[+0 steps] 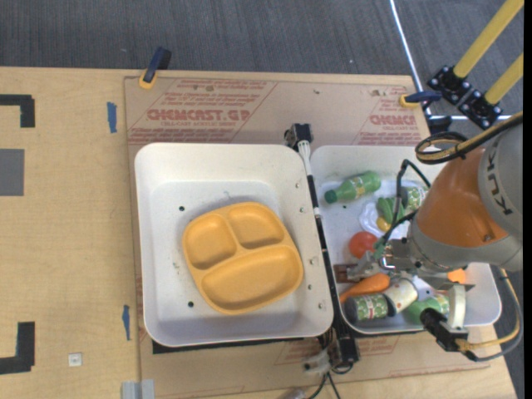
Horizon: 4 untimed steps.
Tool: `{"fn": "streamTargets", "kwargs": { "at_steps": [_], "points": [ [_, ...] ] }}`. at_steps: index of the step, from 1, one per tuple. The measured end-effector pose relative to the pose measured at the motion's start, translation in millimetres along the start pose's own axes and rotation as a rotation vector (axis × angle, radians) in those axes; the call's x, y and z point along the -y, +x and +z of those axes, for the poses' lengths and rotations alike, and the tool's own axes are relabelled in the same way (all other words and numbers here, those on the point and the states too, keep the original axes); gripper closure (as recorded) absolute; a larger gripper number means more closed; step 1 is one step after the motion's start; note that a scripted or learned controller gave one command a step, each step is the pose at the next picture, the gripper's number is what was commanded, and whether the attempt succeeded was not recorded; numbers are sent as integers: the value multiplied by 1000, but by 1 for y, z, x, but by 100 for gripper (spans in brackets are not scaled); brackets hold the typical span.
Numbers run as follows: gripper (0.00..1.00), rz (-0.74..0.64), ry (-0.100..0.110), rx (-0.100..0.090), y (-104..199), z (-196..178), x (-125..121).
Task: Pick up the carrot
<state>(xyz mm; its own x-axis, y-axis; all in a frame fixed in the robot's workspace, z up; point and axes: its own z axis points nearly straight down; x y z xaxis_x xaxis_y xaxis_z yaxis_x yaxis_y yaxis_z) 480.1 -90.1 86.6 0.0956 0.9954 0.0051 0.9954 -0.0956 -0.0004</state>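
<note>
The carrot (366, 287) is a small orange piece lying near the front left of the right bin (492, 312). My gripper (378, 264) hangs low over the bin just above the carrot, between it and a red tomato (362, 243). The grey arm with its orange band (453, 210) covers the bin's middle and right side. I cannot make out whether the gripper touches the carrot.
The right bin also holds a green bottle (353, 187), green vegetable pieces (388, 209), a dark green can (371, 307) and a white item (404, 294) beside the carrot. The left bin (158, 223) holds a yellow divided plate (242, 256).
</note>
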Motion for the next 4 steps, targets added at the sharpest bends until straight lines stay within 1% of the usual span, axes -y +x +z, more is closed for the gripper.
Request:
{"fn": "streamTargets", "kwargs": {
  "at_steps": [1, 2, 3, 4],
  "points": [
    [0, 0, 0, 0, 0, 0, 0],
    [0, 575, -3, 3, -1, -2, -33],
    [0, 665, -12, 2, -2, -1, -3],
    [0, 1125, -27, 0, -5, -22, -6]
  ]
}}
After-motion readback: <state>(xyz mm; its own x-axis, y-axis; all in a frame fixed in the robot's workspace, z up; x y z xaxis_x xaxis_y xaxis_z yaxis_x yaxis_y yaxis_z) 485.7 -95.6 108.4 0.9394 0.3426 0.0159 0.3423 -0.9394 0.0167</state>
